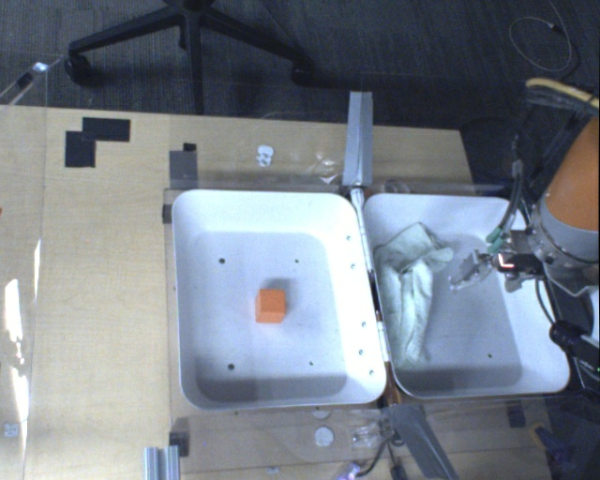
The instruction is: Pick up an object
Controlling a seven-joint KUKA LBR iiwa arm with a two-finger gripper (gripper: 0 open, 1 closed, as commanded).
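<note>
Overhead and at a slant, the arm (574,187) enters from the right edge, grey with an orange band, high above the table and closest to the lens. Its claw (473,267) hangs low over the right bin; whether it is spread or pressed together cannot be told, since it blurs against the white.

Going left to right: the pale wooden table (94,300) carries black tape marks (94,139) near its far left corner and a sheen of reflected light along its left side. No writing or brand can be read anywhere.

Next comes the left bin (202,375), shallow and white with rounded corners. An orange cube (271,306) sits alone on its floor, a little below the centre, touching neither wall.

A grey metal bar (359,141) stands at the far edge where the two bins meet.

The right bin (534,375) holds a crumpled white cloth (412,286), bunched along its left side and reaching toward its middle. The claw is just right of the cloth's upper folds, near but apparently not gripping it.

Beyond the table lies dark carpet (422,56), with the black legs of a chair base (187,28) at the top left and a thin cable loop (539,42) at the top right.
</note>
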